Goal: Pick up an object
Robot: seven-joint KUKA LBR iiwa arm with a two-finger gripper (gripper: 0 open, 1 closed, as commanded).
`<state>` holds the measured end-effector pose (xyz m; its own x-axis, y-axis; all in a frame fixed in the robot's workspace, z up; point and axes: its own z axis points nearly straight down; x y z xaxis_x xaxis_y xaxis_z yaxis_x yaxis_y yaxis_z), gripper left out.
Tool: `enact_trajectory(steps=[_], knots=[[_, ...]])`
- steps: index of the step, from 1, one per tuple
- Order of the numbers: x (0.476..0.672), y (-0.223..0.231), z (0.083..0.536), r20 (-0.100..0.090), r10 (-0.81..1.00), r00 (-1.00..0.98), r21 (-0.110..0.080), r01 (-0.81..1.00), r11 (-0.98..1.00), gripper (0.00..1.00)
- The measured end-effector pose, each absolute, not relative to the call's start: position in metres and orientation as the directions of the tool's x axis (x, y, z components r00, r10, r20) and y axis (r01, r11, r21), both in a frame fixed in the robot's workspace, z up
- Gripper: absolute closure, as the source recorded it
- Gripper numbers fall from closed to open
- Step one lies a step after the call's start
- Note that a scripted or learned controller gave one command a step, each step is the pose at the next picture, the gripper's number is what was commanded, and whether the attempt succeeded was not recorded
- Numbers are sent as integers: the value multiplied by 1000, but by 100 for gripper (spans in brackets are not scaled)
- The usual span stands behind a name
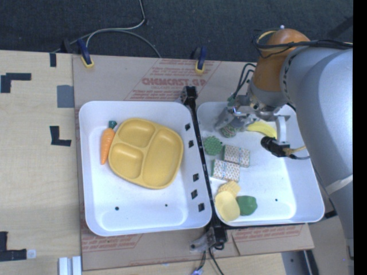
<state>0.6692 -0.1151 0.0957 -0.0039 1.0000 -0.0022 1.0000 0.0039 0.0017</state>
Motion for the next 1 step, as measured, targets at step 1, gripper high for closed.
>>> enact_trajectory(steps=[1], knots=[[634,-53,185,1,1000,-3,1,1000,3,100]])
